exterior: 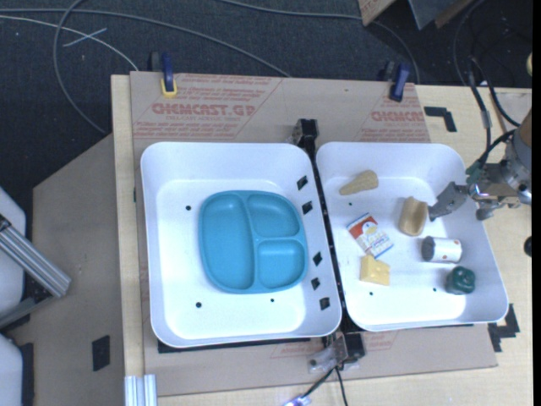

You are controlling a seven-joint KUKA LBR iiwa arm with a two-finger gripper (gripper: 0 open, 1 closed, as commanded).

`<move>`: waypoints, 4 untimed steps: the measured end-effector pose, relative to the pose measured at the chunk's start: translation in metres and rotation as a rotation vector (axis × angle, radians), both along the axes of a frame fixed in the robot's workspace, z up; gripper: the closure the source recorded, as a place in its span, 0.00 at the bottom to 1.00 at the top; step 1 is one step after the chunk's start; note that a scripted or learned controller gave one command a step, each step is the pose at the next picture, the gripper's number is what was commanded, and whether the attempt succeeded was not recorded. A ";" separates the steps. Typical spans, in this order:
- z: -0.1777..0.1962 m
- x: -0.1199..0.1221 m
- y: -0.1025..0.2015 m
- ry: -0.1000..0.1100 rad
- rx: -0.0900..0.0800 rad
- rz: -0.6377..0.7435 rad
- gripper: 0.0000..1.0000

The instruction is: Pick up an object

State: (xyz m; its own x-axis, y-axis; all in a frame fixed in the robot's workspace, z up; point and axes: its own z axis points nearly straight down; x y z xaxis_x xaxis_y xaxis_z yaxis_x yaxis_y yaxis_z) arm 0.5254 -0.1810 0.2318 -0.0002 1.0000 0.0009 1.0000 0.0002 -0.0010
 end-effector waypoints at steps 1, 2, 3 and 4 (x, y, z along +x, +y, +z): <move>-0.043 0.004 0.001 0.004 0.002 0.000 0.00; -0.085 0.004 0.001 0.003 0.002 0.000 0.00; -0.124 0.010 0.007 -0.016 -0.008 0.001 0.00; -0.117 0.006 0.009 -0.004 -0.001 -0.001 1.00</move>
State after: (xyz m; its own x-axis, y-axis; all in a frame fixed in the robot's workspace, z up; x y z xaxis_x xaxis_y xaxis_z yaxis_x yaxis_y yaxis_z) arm 0.5316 -0.1722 0.1152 0.0005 1.0000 -0.0001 1.0000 -0.0005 0.0029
